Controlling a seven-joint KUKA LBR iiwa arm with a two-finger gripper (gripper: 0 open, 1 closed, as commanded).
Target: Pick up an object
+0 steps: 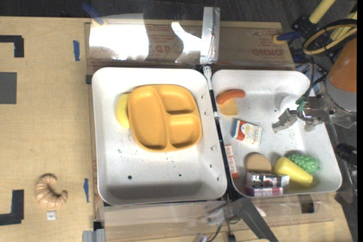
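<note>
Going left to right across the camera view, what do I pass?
Croissant toy → yellow piece → orange divided tray → small carton → gripper.

Even, bright overhead light fell across the scene. Strong white glare washed out the clear plastic sheet (122,39) behind the left bin (108,139); shadows were soft, focus slightly grainy.

I see my arm (340,88) reaching in from the right, orange band above the wrist; the gripper (282,122) points leftward, hanging low, nothing between its fingers.
</note>
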